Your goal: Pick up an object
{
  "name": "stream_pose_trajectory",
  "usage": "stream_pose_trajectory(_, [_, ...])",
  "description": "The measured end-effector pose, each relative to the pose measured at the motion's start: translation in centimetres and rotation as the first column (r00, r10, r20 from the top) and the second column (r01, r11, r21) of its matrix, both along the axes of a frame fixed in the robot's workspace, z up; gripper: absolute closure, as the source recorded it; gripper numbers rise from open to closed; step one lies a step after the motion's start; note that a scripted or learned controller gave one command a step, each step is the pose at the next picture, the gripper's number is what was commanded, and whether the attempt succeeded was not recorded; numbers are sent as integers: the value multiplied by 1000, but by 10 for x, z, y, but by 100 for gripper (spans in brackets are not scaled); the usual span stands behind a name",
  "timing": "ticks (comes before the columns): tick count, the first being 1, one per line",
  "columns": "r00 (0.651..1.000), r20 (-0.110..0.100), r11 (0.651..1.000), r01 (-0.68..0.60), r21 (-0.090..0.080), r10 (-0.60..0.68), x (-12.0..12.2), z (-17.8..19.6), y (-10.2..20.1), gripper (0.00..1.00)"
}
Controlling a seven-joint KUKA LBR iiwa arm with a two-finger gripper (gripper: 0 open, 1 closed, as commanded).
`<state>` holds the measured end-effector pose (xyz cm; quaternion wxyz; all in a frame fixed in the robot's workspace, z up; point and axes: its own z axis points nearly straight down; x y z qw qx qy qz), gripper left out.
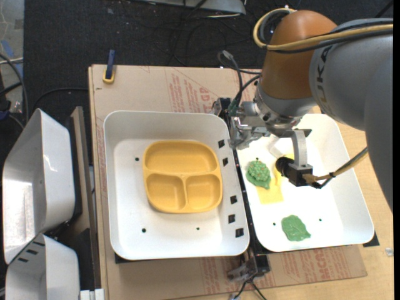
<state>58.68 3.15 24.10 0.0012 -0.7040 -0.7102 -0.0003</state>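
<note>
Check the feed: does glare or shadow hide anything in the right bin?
Camera view: lighting is even and focus sharp; the shallow white right bin looks bright but not blown out; the bumpy green toy and flat green blob read clearly.

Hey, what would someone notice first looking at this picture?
Probably the yellow divided tray in the middle of the left bin, bright against the white. Then the grey arm with its orange band, over the far end of the right bin, where one green lump touches a flat yellow piece and a second green lump lies nearer.
</note>
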Motion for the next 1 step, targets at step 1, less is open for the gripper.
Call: stream_pose_trajectory(1, [1000,-2,1000,1,-1,-1,-26,-8,46,100])
